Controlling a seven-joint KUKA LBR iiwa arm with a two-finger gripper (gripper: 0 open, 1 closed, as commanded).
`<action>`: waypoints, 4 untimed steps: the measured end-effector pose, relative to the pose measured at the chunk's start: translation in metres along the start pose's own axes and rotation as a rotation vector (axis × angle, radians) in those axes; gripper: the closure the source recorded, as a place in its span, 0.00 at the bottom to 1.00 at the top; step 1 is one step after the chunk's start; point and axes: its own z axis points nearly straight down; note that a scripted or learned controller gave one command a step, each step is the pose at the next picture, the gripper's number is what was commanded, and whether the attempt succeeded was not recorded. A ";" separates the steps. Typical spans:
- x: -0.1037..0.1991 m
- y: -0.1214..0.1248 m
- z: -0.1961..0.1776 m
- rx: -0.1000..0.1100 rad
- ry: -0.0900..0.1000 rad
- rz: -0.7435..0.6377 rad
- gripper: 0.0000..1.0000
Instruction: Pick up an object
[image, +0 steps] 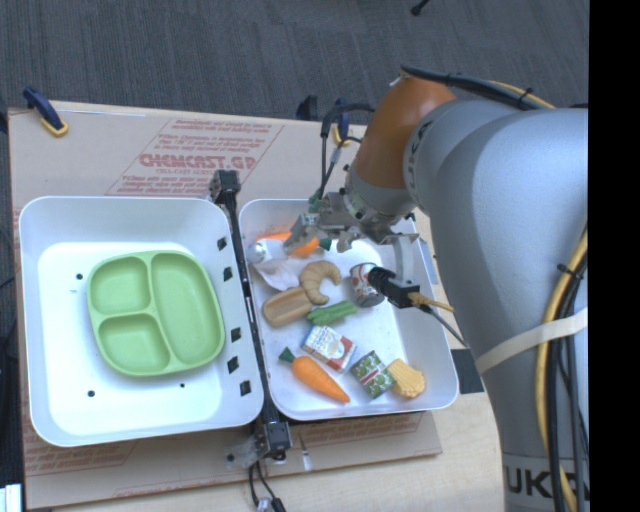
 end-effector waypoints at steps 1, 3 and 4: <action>0.000 0.000 -0.010 -0.001 0.000 -0.003 1.00; -0.059 0.003 -0.059 -0.004 0.000 0.011 1.00; -0.089 -0.018 -0.086 -0.006 -0.001 0.010 1.00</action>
